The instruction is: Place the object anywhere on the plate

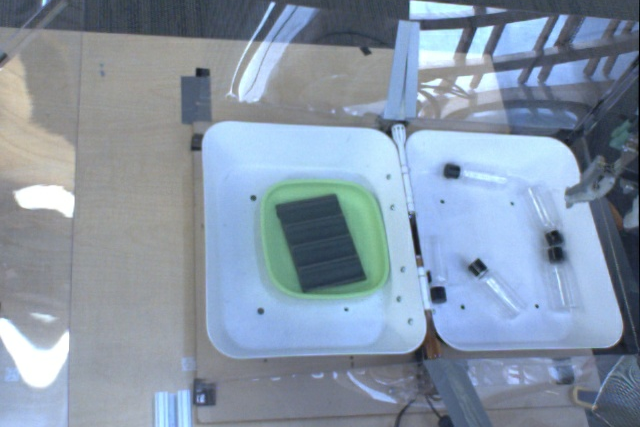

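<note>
One green plate is seen in the left bin, bearing one dark ridged block. Four black-capped clear vials are scattered loose in the right bin. At the far right, the claw is glimpsed, its state indiscernible.

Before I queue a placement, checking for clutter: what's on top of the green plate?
A dark grey ribbed block lies on the green plate, covering its middle; anything beneath it is hidden.
</note>
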